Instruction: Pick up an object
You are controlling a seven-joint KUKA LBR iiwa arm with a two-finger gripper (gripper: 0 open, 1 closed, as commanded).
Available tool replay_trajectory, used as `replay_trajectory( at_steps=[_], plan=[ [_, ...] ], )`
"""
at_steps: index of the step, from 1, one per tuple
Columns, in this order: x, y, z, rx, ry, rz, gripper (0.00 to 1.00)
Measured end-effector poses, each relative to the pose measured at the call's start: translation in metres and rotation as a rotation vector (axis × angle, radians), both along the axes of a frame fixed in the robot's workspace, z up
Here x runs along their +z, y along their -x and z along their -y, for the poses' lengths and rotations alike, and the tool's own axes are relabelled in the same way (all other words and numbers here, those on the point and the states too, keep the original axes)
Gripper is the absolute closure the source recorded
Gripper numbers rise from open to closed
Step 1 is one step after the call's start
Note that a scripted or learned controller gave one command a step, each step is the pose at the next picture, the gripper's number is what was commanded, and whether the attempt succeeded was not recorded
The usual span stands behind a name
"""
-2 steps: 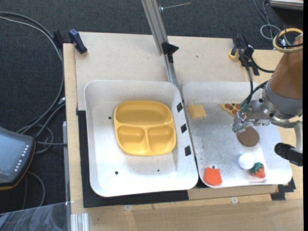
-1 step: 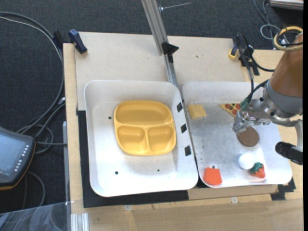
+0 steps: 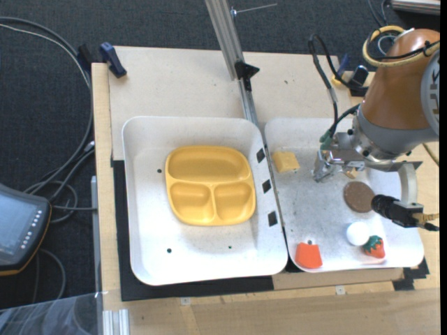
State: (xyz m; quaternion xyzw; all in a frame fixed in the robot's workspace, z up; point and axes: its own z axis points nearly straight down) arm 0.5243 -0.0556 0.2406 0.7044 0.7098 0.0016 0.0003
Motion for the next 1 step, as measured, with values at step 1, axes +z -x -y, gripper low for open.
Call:
replay_trajectory(
  at_steps=[1],
  plan=[
    [-0.0046, -0.0152, -0.0505, 0.0, 0.0, -0.001, 1.0]
  ],
)
